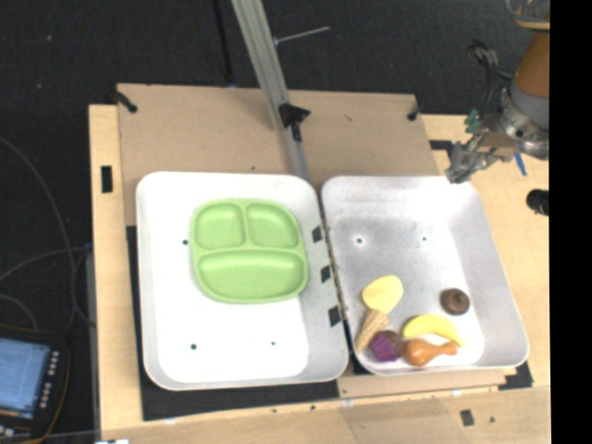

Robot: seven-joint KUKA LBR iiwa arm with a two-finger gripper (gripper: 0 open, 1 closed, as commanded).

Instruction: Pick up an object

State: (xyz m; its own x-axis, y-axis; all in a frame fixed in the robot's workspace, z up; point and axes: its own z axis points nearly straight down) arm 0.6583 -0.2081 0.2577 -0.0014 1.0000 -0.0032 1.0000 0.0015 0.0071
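Smooth white bins (462,211) hold a glossy green divided tray (249,251) and plastic food.

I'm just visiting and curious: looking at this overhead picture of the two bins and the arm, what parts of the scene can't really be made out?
- Gripper: small and dark at the right bin's far corner; finger state too small to tell.
- Arm: cut off by the picture's right side.
- Purple toy: partly covered by the cone and the drumstick; its kind is unclear.
- Small brown round item: too small to identify.
- Screen at lower left: cut by the edge, unreadable.
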